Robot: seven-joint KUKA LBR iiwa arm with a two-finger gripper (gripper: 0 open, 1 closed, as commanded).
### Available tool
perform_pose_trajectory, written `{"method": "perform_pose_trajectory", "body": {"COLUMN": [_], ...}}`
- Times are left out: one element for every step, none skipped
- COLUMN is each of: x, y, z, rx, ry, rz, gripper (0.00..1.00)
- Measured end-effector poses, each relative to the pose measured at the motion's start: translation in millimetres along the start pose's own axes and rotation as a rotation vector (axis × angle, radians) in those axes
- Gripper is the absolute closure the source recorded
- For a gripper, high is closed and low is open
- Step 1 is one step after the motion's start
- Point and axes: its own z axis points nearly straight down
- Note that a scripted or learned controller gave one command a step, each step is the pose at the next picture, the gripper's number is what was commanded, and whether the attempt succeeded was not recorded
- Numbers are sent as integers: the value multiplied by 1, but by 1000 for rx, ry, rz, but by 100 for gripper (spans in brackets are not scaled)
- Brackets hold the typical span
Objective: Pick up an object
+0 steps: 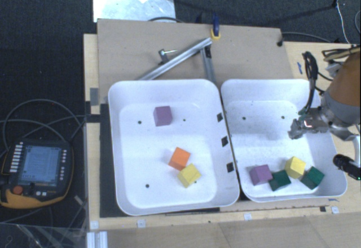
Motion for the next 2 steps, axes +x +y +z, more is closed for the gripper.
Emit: {"method": "perform_pose_trajectory", "body": {"x": [-7, -7], "y": [-3, -1], "z": [-61, -93], "rx": [-2, 0], "ry": [-1, 0], "rz": [1, 0], "gripper": [100, 100]}}
